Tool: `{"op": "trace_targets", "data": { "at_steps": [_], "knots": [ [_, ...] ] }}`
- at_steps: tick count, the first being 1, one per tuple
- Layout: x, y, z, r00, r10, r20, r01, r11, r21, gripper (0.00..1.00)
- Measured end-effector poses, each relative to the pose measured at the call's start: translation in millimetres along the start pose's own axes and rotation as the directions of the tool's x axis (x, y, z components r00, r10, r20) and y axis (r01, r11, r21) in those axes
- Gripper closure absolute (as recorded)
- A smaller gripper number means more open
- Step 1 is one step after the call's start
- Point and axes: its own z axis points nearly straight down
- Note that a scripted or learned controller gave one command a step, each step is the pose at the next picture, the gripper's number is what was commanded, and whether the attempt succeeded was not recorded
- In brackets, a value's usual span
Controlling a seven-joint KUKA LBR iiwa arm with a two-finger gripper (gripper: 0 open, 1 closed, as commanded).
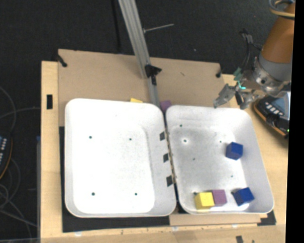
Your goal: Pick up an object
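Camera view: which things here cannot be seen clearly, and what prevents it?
- Gripper: small and dark above the right bin's far rim; whether the jaws are open or shut cannot be told.
- Yellow piece and purple piece behind the bins: mostly hidden by the rims.
- Purple block: partly covered by the yellow block.
- Arm: cut off by the top edge.

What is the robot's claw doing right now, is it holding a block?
Gripper: holds no block; it hangs above the right bin's far rim. Open or shut cannot be told.
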Motion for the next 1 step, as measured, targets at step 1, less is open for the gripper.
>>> {"op": "trace_targets", "data": {
  "at_steps": [1],
  "knots": [
    [-31.8,-69.4,108.8,1.000,0.007,-0.002,-0.007,1.000,0.008,0.00]
  ]
}}
